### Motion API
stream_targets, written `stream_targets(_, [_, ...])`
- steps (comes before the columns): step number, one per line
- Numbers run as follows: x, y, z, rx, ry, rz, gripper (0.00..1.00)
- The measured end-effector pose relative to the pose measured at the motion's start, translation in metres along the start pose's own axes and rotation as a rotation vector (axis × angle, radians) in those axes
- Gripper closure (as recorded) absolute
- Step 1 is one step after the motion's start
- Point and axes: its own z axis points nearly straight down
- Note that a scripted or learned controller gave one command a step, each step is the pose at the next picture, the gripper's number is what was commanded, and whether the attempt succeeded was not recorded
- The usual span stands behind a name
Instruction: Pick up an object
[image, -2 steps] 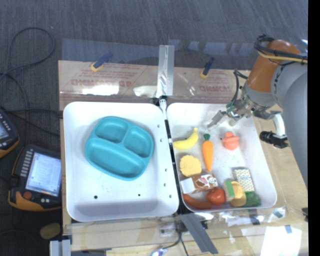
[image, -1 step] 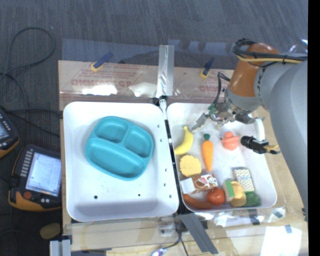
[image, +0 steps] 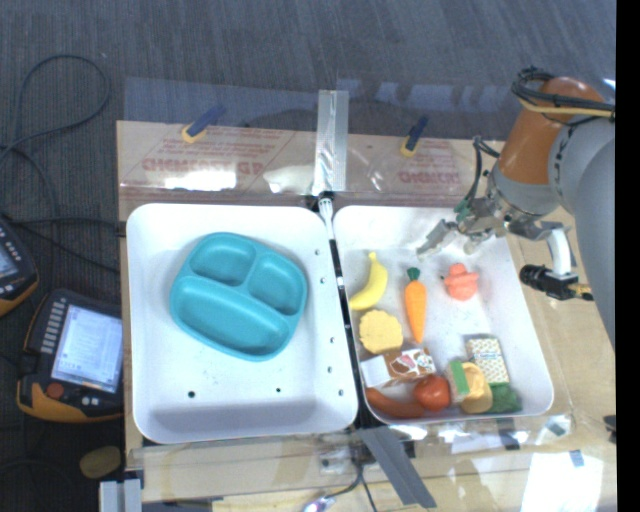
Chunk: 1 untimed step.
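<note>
a: where's the gripper (image: 462, 228)?

b: over the far part of the right bin (image: 530, 330), just beyond the pink toy (image: 460, 282). its fingers (image: 436, 240) are spread apart, one reaching out towards the bin's middle, and nothing sits between them.

a: so it holds nothing?

b: nothing i can see. the pink toy lies on the bin floor, near the gripper but apart from it.

a: what else lies around that pink toy?

b: just to its left a carrot (image: 415, 303) with its green top pointing away. further left a banana (image: 370, 284), close to the wall between the bins. nearer the camera from the carrot there's a round yellow piece (image: 380, 330), and below that a small carton (image: 398, 365).

a: and the near corner?

b: crowded. a tomato (image: 433, 392) rests against a sausage (image: 392, 404) at the front wall. right of them are a patterned box (image: 486, 357), a green and yellow block (image: 464, 381) and something green (image: 505, 398) i can't name, all touching or nearly so.

a: the left bin (image: 150, 350)?

b: well left of the pink toy. it carries a blue tray (image: 238, 294) with three compartments, lying a bit askew.

a: and the arm (image: 535, 140)?

b: it comes in from the right, its orange band above the gripper. off the table's left side there's a pendant (image: 75, 355) with a lit screen.
</note>
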Motion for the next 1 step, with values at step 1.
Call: stream_targets(1, [0.0364, -0.0123, 0.0279, -0.008, -0.004, 0.105, 0.0])
